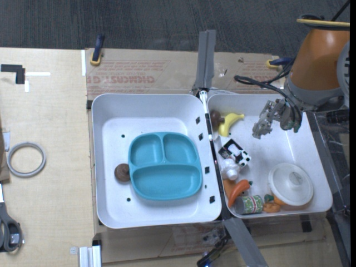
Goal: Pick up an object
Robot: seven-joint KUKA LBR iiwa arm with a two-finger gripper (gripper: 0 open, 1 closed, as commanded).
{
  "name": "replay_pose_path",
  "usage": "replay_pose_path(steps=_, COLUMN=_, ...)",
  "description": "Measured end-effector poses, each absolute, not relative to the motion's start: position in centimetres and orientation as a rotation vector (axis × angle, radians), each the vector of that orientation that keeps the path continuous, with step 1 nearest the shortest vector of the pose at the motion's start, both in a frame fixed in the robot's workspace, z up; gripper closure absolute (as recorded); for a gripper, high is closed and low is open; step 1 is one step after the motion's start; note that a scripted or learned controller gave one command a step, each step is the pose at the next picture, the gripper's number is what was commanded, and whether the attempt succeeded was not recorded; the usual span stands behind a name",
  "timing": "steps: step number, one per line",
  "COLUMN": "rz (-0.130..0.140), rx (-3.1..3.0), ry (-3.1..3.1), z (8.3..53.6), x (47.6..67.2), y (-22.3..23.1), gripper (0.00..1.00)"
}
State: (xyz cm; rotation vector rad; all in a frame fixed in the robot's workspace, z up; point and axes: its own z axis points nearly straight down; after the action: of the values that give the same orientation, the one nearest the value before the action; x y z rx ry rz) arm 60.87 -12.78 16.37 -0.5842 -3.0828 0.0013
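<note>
My gripper [262, 125] hangs over the back of the right bin [311, 149], above bare white floor. A yellow banana [230, 121] lies to its left, near the bin's back left corner. Along the left wall lie a black-and-white toy [235, 152], a small white object [230, 171] and an orange carrot [238, 190]. A green can [252, 204] and a small orange piece [272, 207] rest at the front. A round white bowl [291, 183] sits front right. Nothing shows in the gripper.
The left bin [105, 149] holds a blue divided plate [165, 166] and a brown ball [122, 172]. A grey tape ring [24, 159] and scissors [9, 235] lie on the bench at the left. A grey bar [204, 60] rises behind the bins' shared wall.
</note>
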Motion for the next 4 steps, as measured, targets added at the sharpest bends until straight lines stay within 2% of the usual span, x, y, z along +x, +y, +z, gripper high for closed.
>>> replay_pose_path(steps=1, rz=0.000, rx=-0.316, ry=-3.125, z=26.7, x=62.8, y=-12.6, gripper=1.00)
replay_pose_path(steps=2, rz=-0.002, rx=0.091, ry=-3.140, z=30.4, x=63.8, y=-11.5, gripper=1.00)
replay_pose_path(steps=3, rz=-0.002, rx=0.289, ry=-3.128, z=31.5, x=65.0, y=-17.1, gripper=1.00)
replay_pose_path(steps=4, rz=-0.004, rx=0.505, ry=-3.099, z=15.0, x=65.9, y=-14.4, gripper=1.00)
